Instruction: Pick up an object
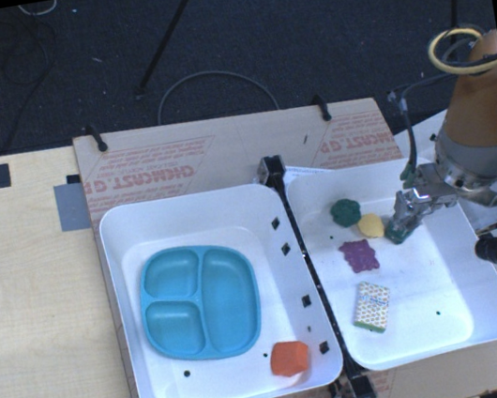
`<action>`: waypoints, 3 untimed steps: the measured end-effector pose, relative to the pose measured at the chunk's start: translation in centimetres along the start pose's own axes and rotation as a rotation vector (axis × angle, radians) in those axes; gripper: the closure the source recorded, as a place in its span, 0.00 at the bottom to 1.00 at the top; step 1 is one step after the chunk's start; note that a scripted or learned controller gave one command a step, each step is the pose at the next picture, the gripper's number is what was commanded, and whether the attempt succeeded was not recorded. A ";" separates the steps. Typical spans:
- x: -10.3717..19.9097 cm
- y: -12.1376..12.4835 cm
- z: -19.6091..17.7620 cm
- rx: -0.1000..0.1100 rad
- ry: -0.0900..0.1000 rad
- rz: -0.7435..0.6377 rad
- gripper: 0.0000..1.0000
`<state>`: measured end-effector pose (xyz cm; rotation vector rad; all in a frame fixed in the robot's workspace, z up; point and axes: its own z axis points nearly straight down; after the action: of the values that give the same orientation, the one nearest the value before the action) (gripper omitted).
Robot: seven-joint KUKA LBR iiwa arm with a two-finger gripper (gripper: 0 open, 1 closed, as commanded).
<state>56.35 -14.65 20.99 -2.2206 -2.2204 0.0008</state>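
In the right bin (460, 318) lie a dark green lump (345, 211), a small yellow piece (370, 226), a flat purple piece (360, 255) and a white patterned packet (373, 306). My gripper (399, 231) hangs low over the right bin's upper right part, just right of the yellow piece. Its tips reach down beside that piece; nothing shows between them. The grey arm with its orange band (483, 95) comes in from the right.
The left bin (129, 226) holds a blue divided plate (200, 301) and an orange block (290, 358) near its front right corner. A black divider (299, 260) runs between the bins. Cardboard (222, 155) lies under both.
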 end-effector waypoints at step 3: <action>15.2 0.7 -0.6 0.001 0.001 -0.004 1.00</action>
<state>57.05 0.55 21.55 -2.2150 -2.2239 0.0003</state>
